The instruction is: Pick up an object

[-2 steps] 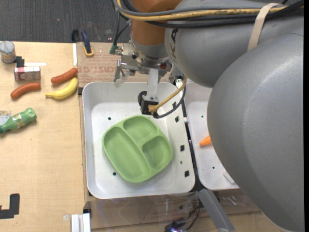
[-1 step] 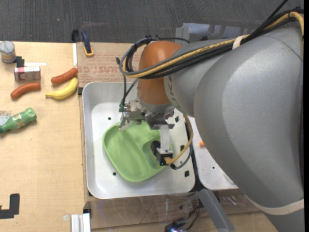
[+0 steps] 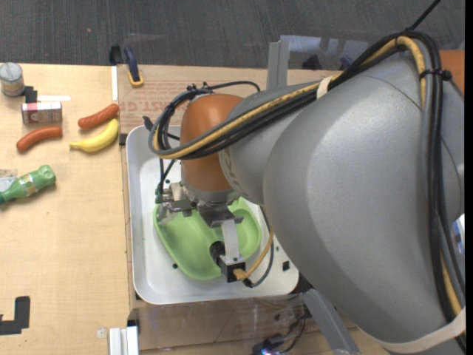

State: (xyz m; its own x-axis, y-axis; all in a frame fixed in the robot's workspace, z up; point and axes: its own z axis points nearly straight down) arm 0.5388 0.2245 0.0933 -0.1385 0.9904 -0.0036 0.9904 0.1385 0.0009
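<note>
A light green bowl-like object (image 3: 191,244) lies in the white bin (image 3: 145,220), toward its near side. The arm's orange band (image 3: 209,143) and wrist hang right over the bowl. The gripper (image 3: 211,224) reaches down into or onto the green object, and its tips are hidden by the wrist hardware. A black and yellow fitting with a cable (image 3: 235,271) sticks out over the bowl's near rim.
The big grey arm body (image 3: 362,198) covers the right half of the view. On the wooden bench to the left lie a banana (image 3: 98,139), two sausages (image 3: 97,115), a green bottle (image 3: 28,183), a small box (image 3: 41,112) and a can (image 3: 10,78).
</note>
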